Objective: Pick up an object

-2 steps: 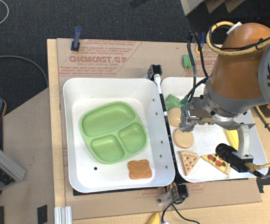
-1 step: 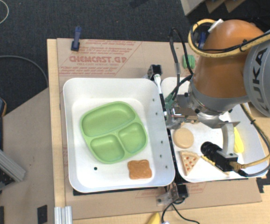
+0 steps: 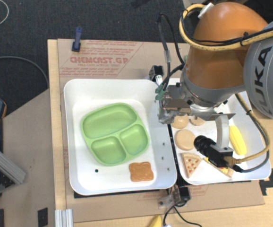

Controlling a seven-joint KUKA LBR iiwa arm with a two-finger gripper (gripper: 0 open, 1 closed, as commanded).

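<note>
**Hand low over the right bin's far-left corner**

The hand [image 3: 178, 109] sits low over the right bin [image 3: 259, 171], at its far-left corner beside the rim it shares with the left bin; the arm's orange band [image 3: 221, 41] and grey wrist cover it from above, so whether it is wide, narrow or holding anything cannot be told. Just below the metal housing, two small tan round pieces [image 3: 180, 122] lie partly under the wrist (one of them barely peeks out). Nearer the front, a larger beige disc [image 3: 184, 139] rests on the bin floor, and a pizza slice [image 3: 191, 164] with red dots lies close to the front-left corner. A yellow corn cob [image 3: 237, 139] lies lengthwise toward the right side of this bin. A black cable fitting [image 3: 211, 150] hangs over the middle of the bin, between the disc and the corn.

The left bin [image 3: 75, 126] carries a green divided plate [image 3: 115, 134], three compartments, set roughly at its centre and turned at a slant. A brown waffle-like square [image 3: 141, 171] lies near the front-right corner of that bin, apart from the plate.

Both bins rest on a brown board [image 3: 98, 58] printed with red lettering, which covers the worktop; a small blue clip [image 3: 76, 39] sits at the board's far edge.
</note>
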